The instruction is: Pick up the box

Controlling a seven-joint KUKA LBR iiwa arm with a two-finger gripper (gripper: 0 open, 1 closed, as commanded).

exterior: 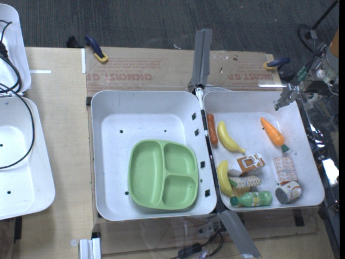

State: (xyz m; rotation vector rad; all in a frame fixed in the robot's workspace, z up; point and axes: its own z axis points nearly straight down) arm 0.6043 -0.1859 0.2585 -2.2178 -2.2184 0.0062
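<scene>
the hand (284, 97) sits blurred at the right bin's (318, 169) rim, grip unreadable; the box (249, 164) lies among fruit.

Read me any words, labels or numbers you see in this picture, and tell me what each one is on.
"CHEMCZ, GR...": red print, upside down, on the cardboard behind the bins; the reading is uncertain.
The same print on the cardboard's right part: too blurred to read.
Box: label too small to read.
Pouch: print too small to read.
Can: label unreadable.

End effector (285, 99) low at right, arm behind it.
</scene>
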